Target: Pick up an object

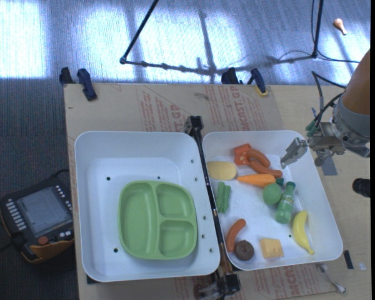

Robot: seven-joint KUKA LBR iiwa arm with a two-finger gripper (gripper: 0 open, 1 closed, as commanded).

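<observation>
The right bin [333, 220] holds several toy foods: a yellow potato [221, 170], a red-orange pepper [242, 153], a carrot [256, 180], green beans [223, 197], a green ball [272, 194], a green bottle [285, 202], a banana [302, 230], a cheese wedge [271, 248], a brown donut [244, 249] and a sausage [235, 233]. My gripper [311, 156] hangs over the bin's upper right rim, above and right of the carrot. It is open, with nothing between its fingers [294, 150].
The left bin [94, 161] carries a green divided plate [157, 219]. A teach pendant [37, 220] lies on the floor at the left. Clamps [86, 83] grip the board's far edge, and tripod legs [175, 66] cross behind it.
</observation>
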